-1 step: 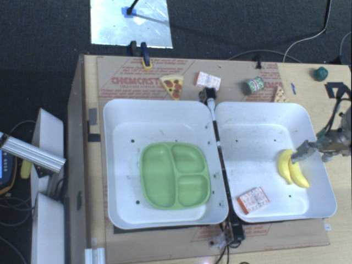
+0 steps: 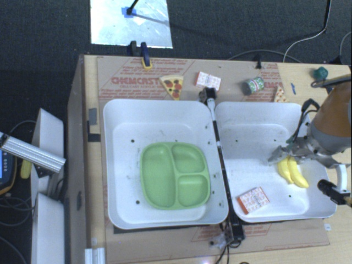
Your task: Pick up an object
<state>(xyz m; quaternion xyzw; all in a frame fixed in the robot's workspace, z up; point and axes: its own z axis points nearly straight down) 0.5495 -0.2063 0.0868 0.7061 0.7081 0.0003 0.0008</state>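
Claw (image 2: 287, 154) low in the right bin (image 2: 242, 114), fingertips at the top of the yellow bananas (image 2: 292, 171) and seemingly touching; cannot tell whether fingers are spread or closed, too blurred. Bananas lie near the bin's right side, a red-and-white card (image 2: 252, 199) nearby toward the front wall. Left bin (image 2: 118, 114) carries a green divided plate (image 2: 176, 175). To grip well: centre over the bunch, straddle its narrow width, close before lifting
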